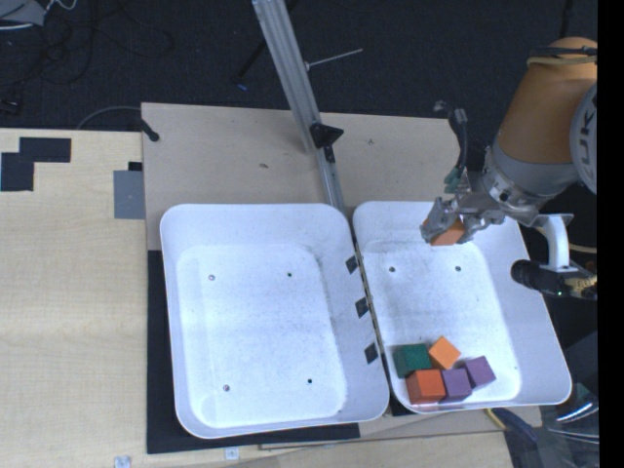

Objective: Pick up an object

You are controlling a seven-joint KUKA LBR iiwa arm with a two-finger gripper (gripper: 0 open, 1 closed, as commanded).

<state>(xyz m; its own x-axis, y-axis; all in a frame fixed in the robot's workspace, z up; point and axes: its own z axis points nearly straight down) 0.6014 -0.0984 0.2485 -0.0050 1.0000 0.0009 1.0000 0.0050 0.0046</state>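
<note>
So there's a small orange block (449, 235) sitting right at the tip of the gripper (447, 228), up over the far end of the right bin (526, 330), and it looks pinched between the fingers, with the jaws closed down narrow around it. I can't tell for sure whether it's lifted clear of the bin floor or just touching it, the angle doesn't give that away. It's too small to read a long axis on. The key relation: the block is directly at the jaws, not off to a side, so my guess is any coming move is straight up rather than a reach. The rest of the blocks are well apart, bunched in the near corner of the same bin: a green block (412, 358), an orange cube (445, 352), a purple block (479, 370), another purple one (456, 384) and a red-orange block (425, 386). The left bin (255, 310) sits beside it, touching along the middle edge.
</note>
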